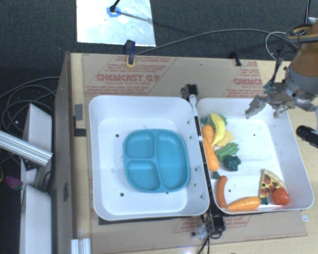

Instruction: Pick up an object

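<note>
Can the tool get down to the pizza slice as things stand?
Probably yes. The tool hangs above the right bin's far edge, and the bare floor between it and the pizza slice has nothing on it. A tomato touches the slice's near side, which may crowd the grasp.

From my feed the light is even and fairly bright, coming from overhead. The two white bins, left bin [103, 142] and right bin [286, 142], run near overexposed, with soft shadow only along their inner walls. Strong glare on the shiny sheet [115, 15] at the top, its surface washed out. The dark floor [26, 30] stays dim and grainy. I see the whole frame as soft and low-res; the arm [307, 62] at right is slightly blurred. No clear edge distortion.
</note>
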Robot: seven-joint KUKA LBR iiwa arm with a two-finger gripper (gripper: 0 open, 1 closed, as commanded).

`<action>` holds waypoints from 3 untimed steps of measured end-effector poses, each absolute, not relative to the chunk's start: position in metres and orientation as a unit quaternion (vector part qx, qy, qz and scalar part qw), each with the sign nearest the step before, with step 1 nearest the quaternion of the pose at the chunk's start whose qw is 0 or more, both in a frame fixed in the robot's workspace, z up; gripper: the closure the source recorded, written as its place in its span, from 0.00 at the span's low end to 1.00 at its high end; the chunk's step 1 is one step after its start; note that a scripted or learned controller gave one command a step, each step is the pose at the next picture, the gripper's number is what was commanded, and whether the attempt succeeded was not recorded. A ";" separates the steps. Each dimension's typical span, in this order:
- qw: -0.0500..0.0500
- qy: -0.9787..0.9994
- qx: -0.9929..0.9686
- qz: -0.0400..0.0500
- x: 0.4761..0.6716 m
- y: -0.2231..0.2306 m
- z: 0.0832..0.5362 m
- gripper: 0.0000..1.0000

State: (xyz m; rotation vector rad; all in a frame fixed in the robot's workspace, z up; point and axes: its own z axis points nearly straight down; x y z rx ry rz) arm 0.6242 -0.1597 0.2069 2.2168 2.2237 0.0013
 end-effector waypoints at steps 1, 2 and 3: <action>-0.001 0.709 0.705 0.000 0.586 -0.104 0.135 0.00; 0.003 0.707 0.707 0.000 0.546 -0.092 0.099 0.00; 0.005 0.706 0.708 0.000 0.552 -0.098 0.086 0.00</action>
